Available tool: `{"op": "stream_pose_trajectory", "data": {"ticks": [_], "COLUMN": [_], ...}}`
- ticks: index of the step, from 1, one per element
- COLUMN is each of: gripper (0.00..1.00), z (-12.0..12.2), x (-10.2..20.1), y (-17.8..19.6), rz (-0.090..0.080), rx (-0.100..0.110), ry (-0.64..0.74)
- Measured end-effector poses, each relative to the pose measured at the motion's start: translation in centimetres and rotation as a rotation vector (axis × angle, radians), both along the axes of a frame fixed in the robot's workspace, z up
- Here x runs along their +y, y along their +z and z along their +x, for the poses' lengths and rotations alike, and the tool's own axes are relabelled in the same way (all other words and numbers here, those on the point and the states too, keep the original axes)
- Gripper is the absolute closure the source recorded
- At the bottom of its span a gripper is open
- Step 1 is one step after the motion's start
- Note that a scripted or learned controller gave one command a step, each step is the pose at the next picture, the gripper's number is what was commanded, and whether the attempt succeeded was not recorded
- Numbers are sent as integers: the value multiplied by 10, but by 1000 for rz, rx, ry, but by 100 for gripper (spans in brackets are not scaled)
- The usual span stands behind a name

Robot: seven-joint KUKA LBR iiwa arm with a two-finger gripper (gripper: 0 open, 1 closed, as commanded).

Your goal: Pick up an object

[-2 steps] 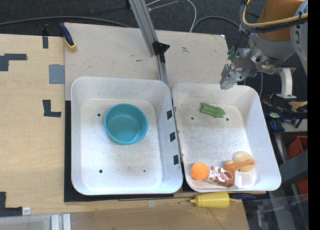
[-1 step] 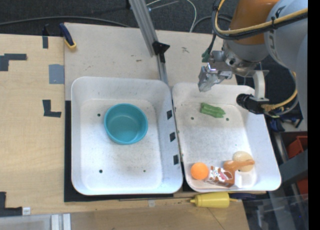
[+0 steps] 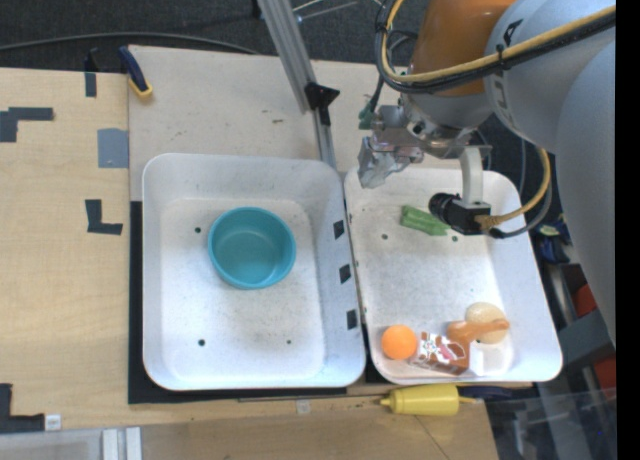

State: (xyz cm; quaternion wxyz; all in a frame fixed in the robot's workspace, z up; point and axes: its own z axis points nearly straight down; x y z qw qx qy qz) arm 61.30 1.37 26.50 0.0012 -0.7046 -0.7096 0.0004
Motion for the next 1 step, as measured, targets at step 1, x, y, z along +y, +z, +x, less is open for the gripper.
{"op": "stream_pose_trajectory", "data": {"ticks": [1], "gripper": [100], "z": [-2], "x": [51], "y": [-30], "rz": [-1], "rx": [3], "ry": [-1]}}
